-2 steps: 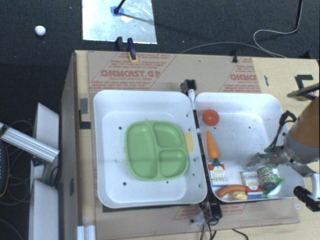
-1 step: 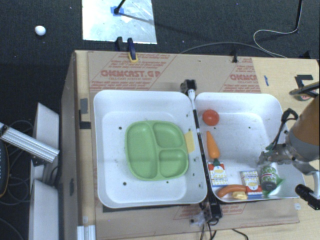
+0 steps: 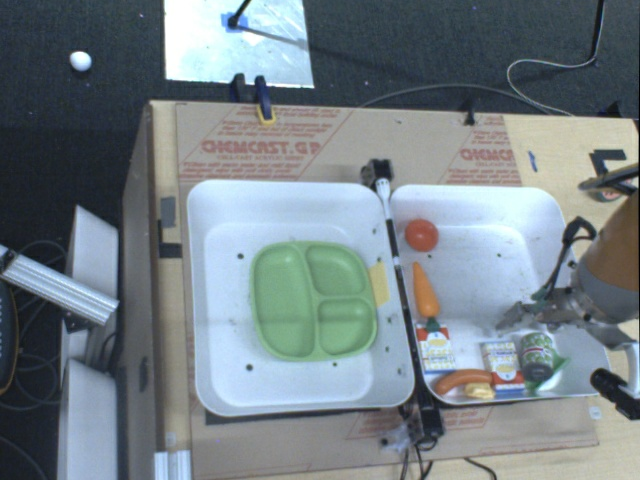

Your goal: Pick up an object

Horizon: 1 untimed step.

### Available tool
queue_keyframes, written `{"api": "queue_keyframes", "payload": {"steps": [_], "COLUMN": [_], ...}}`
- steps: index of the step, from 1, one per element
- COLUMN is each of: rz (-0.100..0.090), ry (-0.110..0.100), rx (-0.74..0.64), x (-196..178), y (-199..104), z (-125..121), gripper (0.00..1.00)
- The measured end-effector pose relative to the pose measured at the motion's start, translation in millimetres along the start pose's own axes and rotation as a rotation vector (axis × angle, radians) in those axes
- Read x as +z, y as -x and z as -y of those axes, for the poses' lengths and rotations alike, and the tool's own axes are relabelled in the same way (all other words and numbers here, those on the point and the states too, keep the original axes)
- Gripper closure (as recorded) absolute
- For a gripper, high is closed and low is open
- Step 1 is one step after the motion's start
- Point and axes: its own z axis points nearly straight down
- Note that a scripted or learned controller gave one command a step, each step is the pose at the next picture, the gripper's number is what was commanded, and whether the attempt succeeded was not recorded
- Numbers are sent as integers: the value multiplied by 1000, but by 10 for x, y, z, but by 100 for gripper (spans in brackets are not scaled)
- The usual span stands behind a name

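We see green can (image 3: 537, 353) lying in near right corner of right bin (image 3: 480, 218), just beside small carton (image 3: 500, 360). Gripper (image 3: 527, 313) hovers just above can; grip state we cannot tell. Left of them: carrot (image 3: 426, 292), tomato (image 3: 421, 234). Left bin (image 3: 215, 218) holds 1 green tray (image 3: 312, 299).

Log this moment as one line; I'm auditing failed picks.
phase: approach | gripper: over right bin, nothing seen held | nearest: green can | left bin: green divided plate
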Motion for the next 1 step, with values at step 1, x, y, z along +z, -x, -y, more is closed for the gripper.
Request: {"api": "queue_keyframes", "payload": {"steps": [1], "rz": [1], "ry": [0], "rx": [-1], "x": [100], "y": [-821], "z": [4], "gripper": [0]}}
